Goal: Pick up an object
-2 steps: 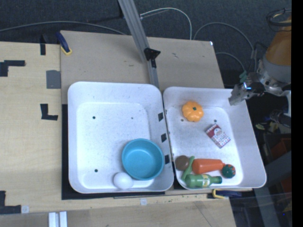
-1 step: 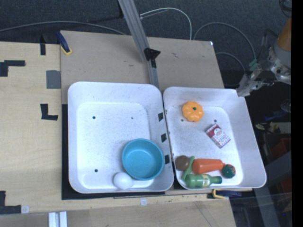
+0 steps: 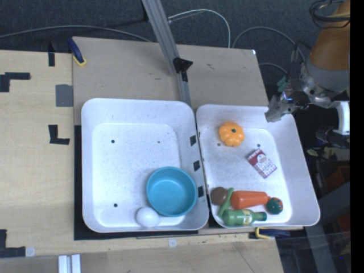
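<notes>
Camera view: gripper hangs over the top right rim of the right bin, nothing between its fingers; whether it is spread or closed I can't tell. No object picked yet.

Easiest target looks like the small orange pumpkin: it sits alone in the upper part of the right bin, nearest the gripper, with bare floor all round. Come straight down centred on it, since a round toy may roll off a skewed pinch.

The red-and-white packet lies flat and apart, harder to get under. The carrot, green bottle, brown piece and red-green ball crowd the lower corner, touching; avoid them.

Left bin holds a blue bowl with a white ball just beside it.
</notes>
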Controlling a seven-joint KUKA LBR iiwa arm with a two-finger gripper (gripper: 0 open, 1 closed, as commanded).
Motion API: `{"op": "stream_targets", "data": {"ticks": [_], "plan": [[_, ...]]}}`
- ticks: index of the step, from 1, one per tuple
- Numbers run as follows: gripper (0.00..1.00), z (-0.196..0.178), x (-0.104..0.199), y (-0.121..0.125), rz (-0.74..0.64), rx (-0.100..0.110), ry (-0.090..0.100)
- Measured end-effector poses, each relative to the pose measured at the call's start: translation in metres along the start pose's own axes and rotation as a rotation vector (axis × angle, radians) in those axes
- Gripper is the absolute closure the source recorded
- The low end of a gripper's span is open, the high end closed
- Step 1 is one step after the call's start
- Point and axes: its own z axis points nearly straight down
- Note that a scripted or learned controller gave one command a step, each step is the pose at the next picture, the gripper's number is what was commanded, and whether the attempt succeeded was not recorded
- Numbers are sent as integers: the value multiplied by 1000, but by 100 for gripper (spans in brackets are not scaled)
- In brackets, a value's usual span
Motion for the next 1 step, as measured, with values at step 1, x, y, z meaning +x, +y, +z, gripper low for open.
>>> {"op": "stream_targets", "data": {"ticks": [1], "plan": [[100,-1,59,-19,-2,0,1]]}}
